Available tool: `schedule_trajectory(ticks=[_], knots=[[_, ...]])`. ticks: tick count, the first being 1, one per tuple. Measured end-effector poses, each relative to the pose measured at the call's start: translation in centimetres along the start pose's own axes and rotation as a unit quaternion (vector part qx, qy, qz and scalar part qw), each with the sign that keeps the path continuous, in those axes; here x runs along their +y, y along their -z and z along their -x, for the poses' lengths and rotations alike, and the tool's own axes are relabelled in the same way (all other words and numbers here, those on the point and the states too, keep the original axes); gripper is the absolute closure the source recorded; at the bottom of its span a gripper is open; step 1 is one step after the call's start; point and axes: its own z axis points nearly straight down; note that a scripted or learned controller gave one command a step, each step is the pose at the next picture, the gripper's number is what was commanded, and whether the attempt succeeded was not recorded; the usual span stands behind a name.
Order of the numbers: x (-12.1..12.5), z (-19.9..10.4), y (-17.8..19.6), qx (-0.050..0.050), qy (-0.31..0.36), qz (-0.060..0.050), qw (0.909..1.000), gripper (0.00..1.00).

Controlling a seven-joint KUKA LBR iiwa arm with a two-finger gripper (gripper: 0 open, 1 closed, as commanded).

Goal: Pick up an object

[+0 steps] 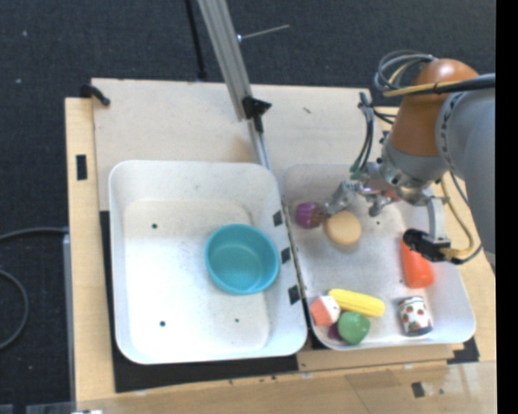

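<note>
- Tan round object [344, 229] sits beneath your gripper [363, 198], near the right bin's [463, 310] far edge; I cannot tell the grip's state.
- Purple object [308, 215] just beside could get knocked.

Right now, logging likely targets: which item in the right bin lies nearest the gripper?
The tan round item, just below the gripper; the purple one lies slightly farther.
</note>
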Motion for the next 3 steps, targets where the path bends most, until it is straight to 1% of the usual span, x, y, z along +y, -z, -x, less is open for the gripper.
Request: schedule_trajectory(ticks=[1, 2, 3], knots=[[0.0, 0.2, -3.4, 0.0, -0.001, 0.001, 1.0, 0.0], [0.1, 0.2, -2.0, 0.0, -0.002, 0.005, 1.0, 1.0], [0.4, 1.1, 4.1, 0.0, 0.0, 0.006, 1.0, 1.0]])
